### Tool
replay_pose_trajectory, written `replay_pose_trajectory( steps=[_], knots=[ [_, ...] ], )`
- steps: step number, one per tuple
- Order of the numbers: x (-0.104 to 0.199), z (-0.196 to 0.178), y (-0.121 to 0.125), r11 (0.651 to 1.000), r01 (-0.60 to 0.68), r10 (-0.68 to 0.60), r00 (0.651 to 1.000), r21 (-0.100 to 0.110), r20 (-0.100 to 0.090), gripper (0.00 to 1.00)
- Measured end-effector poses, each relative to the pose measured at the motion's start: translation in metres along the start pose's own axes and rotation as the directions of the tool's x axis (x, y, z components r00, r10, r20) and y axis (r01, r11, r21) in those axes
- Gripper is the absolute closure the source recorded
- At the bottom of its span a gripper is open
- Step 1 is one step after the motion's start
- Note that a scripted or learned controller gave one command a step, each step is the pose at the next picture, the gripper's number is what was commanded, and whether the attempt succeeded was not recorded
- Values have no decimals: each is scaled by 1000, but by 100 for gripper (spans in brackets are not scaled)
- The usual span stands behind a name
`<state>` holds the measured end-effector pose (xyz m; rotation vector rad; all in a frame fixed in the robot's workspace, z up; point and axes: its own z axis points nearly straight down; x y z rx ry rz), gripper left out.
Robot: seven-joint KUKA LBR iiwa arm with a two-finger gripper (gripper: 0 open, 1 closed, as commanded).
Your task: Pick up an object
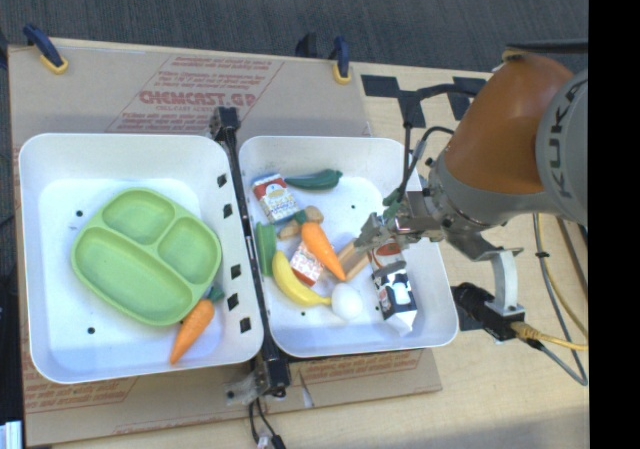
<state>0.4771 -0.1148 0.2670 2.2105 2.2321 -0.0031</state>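
Observation:
My gripper (377, 234) is low over the right side of the right bin (375, 152), under the arm's grey and orange wrist. Just left of it lie an orange carrot (322, 247) and a tan wooden piece (352, 257). A small red and white item (387, 253) sits directly below the gripper, partly hidden by it. A black and white carton (397, 299) lies in front, beside a white egg (347, 303) and a yellow banana (292, 283). Farther back are a red and white box (276, 198) and a dark green pepper (316, 178).
The left bin (45, 162) holds a green divided plate (147, 255) and a second carrot (192, 329) at its front right. A black divider rail (240, 227) runs between the bins. Cables (550, 337) trail on the bench at the right.

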Motion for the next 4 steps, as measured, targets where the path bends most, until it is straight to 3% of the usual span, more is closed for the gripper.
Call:
replay_pose_trajectory(
  steps=[3, 4],
  knots=[
    [0, -31, 3, 1000, 14, -14, 1000, -7, 4, 100],
    [64, -9, 1, 1000, -2, 2, 1000, -1, -1, 100]
  ],
)
